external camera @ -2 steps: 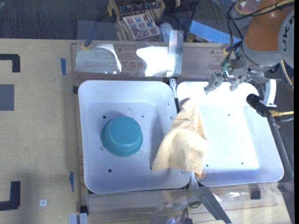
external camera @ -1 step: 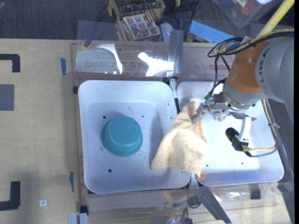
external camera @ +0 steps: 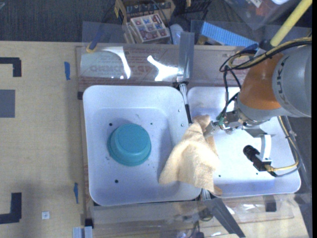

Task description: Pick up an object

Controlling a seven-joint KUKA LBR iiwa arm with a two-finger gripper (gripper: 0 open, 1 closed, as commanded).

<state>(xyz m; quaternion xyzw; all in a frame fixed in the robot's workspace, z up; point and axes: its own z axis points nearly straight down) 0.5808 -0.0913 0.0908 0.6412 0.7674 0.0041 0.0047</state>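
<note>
A: Where is the cloth (external camera: 194, 155)?

B: It hangs across the divider between the two bins, most of it over the left bin (external camera: 99, 108), its lower corner spilling toward the near wall. Its top corner rises to a peak right at the end effector (external camera: 214, 125), which sits over the right bin (external camera: 277, 182) close to the divider.

A: So the cloth is held?

B: It looks pinched at that peak, the fabric drawn up in a tent below it. But the tips are small and partly hidden by the wrist, so I can't tell how far apart they stand or whether the cloth is truly between them.

A: What makes this step go well, then?

B: I'd say a straight lift, slowly. Cloth is limp and a grip on one corner is thin, so a jerk could let it slide out. The draped bulk may also drag on the divider, so I'd rise until the lower edge hangs free before moving sideways.

A: And the bowl (external camera: 130, 144)?

B: The teal bowl lies upside down in the left bin, just beside the cloth's edge but apart from it. It shouldn't interfere.
</note>
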